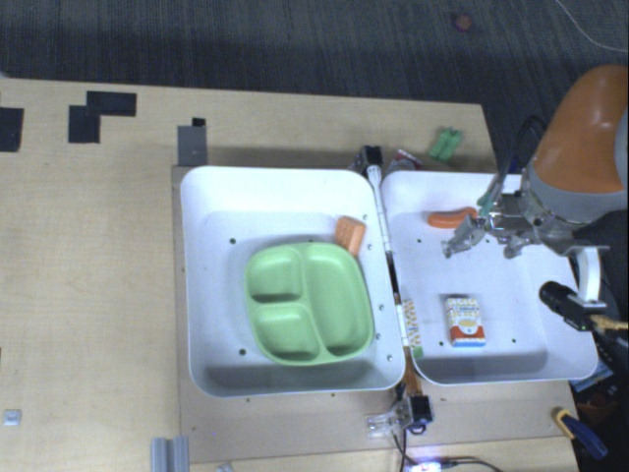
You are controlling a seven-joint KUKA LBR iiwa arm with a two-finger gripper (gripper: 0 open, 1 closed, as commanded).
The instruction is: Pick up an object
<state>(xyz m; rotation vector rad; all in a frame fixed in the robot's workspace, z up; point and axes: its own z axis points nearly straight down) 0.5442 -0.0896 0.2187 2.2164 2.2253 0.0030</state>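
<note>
Over right bin [531,357], far half: gripper [484,246] hangs here; the grey arm with its orange band comes in across this bin's view-right wall.
Gripper state: fingers [458,245] spread wide with nothing between them. Bare white floor of the right bin shows in the gap.
Sausage-shaped piece [449,218]: orange-red, lying flat on the right bin's floor near its far wall, toward the far view-left corner. It is just beside the gripper's view-left finger; can't tell if they touch.
Small box [464,321]: printed, red band at its near end. It lies flat in the right bin's near half, view-left of centre and well apart from the gripper.
Left bin [211,264]: butts against the right bin's view-left wall.
Green plate [310,303]: three compartments, nothing in them. It sits flat in the left bin, a short way view-left of the right bin's wall.
Orange block [350,232]: in the left bin, just across the right bin's view-left wall, at the plate's far corner.
Green item [445,144]: on the bench, outside and just beyond the right bin's far wall.
Black fitting [371,155]: at the right bin's far view-left corner, on the seam between the bins.
Task status: nothing lifted; piece, box and block all rest on bin floors.
</note>
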